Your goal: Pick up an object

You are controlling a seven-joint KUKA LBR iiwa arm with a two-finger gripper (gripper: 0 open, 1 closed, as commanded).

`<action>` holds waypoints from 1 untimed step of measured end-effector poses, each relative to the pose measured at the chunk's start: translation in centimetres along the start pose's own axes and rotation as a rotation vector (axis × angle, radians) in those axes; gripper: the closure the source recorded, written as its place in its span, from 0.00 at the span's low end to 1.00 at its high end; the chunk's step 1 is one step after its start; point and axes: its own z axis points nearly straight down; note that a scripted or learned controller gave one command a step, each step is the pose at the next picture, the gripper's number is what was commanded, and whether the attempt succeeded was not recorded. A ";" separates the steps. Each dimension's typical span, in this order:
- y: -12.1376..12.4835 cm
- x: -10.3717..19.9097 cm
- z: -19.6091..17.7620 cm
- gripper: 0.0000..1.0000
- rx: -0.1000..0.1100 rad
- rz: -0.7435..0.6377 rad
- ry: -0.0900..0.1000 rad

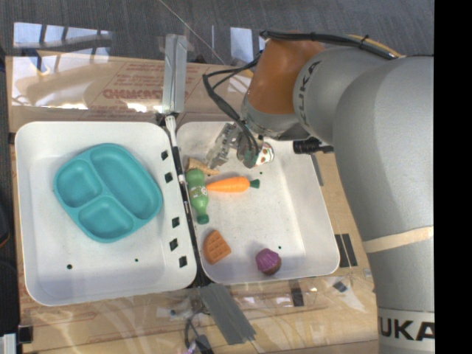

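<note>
Arm bent over the right bin point(313, 220).
Hand point(230, 147) (finger state cannot be told) hangs just above the carrot point(230, 186), tilted leftward.

Divided plate point(108, 191) in left bin point(29, 220); carrot point(231, 186), bread point(216, 247) in right bin point(310, 220).

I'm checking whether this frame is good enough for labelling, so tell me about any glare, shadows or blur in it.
Camera view: even, soft lighting with only faint shadows under the carrot and purple piece; window-like glare on the shiny bench surface behind the bins; the toys and teal plate look sharp; the tool is slightly soft and cluttered by cables.
</note>
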 end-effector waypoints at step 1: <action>0.7 5.5 -8.7 1.00 -0.002 0.379 0.009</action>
